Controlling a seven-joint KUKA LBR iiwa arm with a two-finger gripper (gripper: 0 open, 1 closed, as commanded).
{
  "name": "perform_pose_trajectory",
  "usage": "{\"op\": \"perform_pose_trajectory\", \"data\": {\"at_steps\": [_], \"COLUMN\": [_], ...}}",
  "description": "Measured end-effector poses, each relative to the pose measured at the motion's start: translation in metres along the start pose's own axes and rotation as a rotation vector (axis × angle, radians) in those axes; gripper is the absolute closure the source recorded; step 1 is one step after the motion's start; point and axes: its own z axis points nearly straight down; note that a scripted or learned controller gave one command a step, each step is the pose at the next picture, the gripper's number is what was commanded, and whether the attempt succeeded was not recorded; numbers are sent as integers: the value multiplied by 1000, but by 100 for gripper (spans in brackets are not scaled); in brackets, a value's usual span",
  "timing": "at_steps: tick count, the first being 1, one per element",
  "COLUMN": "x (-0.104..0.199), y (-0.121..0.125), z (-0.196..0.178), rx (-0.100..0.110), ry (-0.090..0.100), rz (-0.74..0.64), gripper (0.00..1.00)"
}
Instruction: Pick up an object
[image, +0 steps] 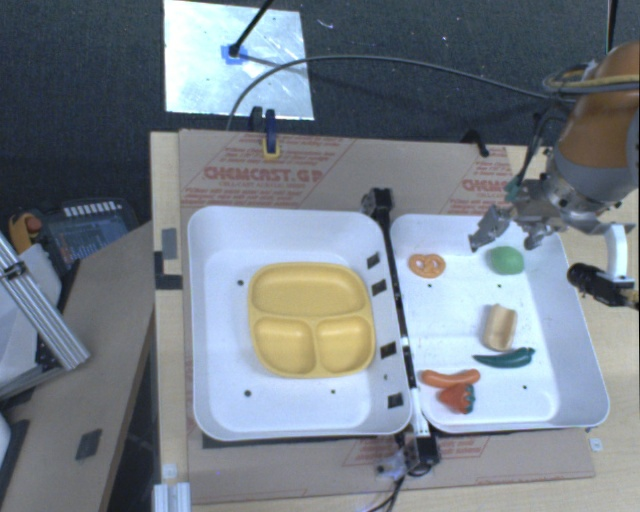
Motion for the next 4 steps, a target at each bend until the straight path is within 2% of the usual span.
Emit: {"op": "perform_pose_trajectory", "data": {"at_steps": [1, 3, 4], "x": [0, -11, -9], "y": [2, -2, 4], "z": [-6, 81, 124], "rx": [-10, -7, -8], "ry": [-2, -1, -1], "rz": [-2, 0, -3], "gripper": [0, 0, 0]}}
